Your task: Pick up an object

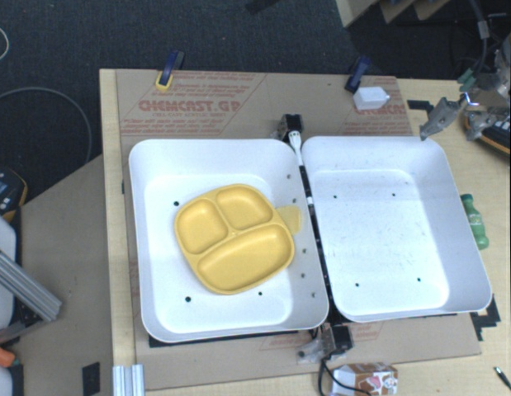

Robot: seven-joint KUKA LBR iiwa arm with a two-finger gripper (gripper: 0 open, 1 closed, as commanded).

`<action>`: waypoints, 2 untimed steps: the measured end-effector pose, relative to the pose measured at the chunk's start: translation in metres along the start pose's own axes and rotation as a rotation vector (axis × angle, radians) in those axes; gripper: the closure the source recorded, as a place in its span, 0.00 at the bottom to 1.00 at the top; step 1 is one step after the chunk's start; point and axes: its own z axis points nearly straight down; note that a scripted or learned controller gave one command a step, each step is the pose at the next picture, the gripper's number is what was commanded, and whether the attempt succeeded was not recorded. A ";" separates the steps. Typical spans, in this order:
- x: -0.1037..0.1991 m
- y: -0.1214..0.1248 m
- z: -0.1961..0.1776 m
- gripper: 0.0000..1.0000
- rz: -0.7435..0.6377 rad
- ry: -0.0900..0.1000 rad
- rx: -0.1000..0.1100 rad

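The hand [441,115] hangs at the upper right, just beyond the far right corner of the right bin [453,180] and outside its rim. Its grey metal fingers [432,122] point down and to the left, toward that corner, with nothing visible between them. The wrist and mounting hardware run off to the right, above and behind the bin's far edge.

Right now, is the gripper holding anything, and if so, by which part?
Nothing is held. The gripper is off past the right bin's far corner with nothing between its fingers, and the yellow plate lies untouched in the left bin.
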 end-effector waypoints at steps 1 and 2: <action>0.044 -0.025 -0.171 0.00 -0.005 -0.005 -0.023; 0.106 -0.062 -0.240 0.00 -0.008 -0.001 -0.014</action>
